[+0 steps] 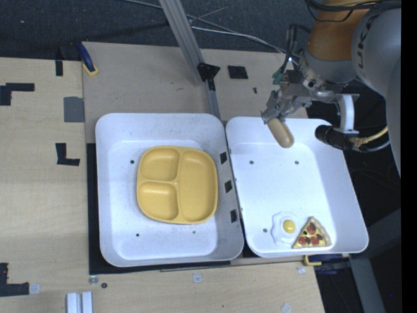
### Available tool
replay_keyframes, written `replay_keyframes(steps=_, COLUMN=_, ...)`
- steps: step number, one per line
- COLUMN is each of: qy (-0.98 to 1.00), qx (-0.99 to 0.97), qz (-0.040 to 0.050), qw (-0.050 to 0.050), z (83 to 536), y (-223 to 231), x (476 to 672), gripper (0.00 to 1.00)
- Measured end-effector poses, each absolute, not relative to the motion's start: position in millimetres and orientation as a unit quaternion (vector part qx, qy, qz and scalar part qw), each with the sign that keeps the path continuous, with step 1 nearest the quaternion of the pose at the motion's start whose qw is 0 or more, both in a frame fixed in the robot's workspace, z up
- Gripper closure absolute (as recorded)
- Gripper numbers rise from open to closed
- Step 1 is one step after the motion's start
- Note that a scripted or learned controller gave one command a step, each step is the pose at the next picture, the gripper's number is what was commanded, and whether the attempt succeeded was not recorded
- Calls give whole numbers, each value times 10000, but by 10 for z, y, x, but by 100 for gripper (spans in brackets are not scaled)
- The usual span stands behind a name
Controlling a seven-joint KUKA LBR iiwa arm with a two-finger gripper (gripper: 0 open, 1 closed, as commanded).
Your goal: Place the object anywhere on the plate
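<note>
Sausage (281, 134) in raised tool (276, 116)

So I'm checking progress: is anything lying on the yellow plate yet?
No, the yellow plate in the left bin shows three bare compartments, while the tan object is at the claw over the right bin.

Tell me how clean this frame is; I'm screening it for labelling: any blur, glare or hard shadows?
Camera view: lighting is even and soft; the plate and the bins' rims are fairly sharp. A pale blurred streak crosses the top left edge. The bread roll at the gripper is slightly soft. The egg blends into the white bin, the pizza slice stands out. No strong glare.
</note>
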State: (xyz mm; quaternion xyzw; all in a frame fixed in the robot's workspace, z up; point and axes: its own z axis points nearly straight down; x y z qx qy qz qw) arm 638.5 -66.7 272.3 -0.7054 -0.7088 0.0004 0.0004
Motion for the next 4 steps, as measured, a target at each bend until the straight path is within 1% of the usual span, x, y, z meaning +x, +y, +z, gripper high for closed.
replay_keyframes(steps=1, qy=-7089, qx=-7053, qz=10, qw=10, z=2497, y=-149, x=6470, gripper=100)
replay_keyframes(steps=3, qy=-7090, qx=-7052, qz=4, qw=8, z=2440, y=787, x=6572, gripper=100)
replay_keyframes(steps=4, qy=-7087, qx=-7055, qz=15, qw=10, z=2238, y=1203, x=6598, gripper=100)
